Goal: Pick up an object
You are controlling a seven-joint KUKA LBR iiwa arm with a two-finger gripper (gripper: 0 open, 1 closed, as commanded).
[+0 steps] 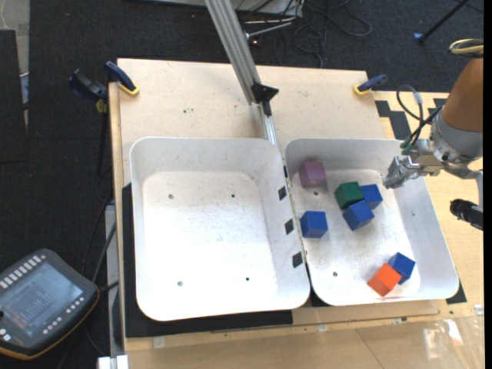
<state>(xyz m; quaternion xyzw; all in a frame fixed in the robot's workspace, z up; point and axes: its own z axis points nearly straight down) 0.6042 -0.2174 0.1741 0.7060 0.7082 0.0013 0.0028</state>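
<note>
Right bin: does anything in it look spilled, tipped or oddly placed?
Nothing spilled. The blocks sit loosely scattered in the right bin: the green block crowds two blue ones, and the orange block touches another blue one near the front rim.

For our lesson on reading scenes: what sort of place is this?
Probably a robotics lab: two shallow white plastic bins on a wooden bench, small coloured blocks, and a handheld control pendant.

Both bins (204,156) are white with dark specks. In the right one: a pale purple cube (312,173), a green cube (349,193), four blue cubes (314,224) and an orange one (383,280). Bench (200,98) is beige, clamps (121,77) blue and yellow.
</note>
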